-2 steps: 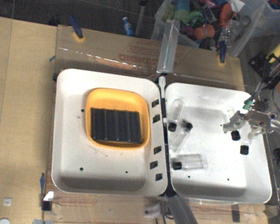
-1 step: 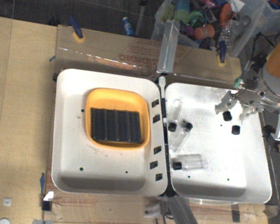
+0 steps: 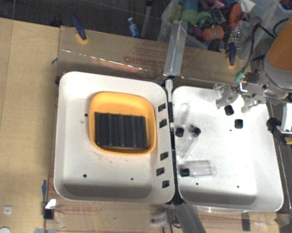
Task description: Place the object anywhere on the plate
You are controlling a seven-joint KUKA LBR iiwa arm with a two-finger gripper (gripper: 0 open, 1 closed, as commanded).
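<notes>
Above the far part of the right bin [image 3: 267, 175] hangs the pincer [image 3: 237, 103], its two fingers spread apart with nothing between them. Clear plastic vials with black caps [image 3: 199, 169] lie on this bin's floor near its left wall. Inside the left bin [image 3: 68, 145] sits the yellow plate [image 3: 125, 102], carrying a black ribbed block [image 3: 120, 131]

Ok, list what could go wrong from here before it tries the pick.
1. The clear vials in the right bin are transparent and round, so they may well slip or roll when grasped.
2. Several lie close to the divider wall, leaving the gripper little room.
3. A black grooved block covers most of the orange plate, leaving little bare surface.
</notes>
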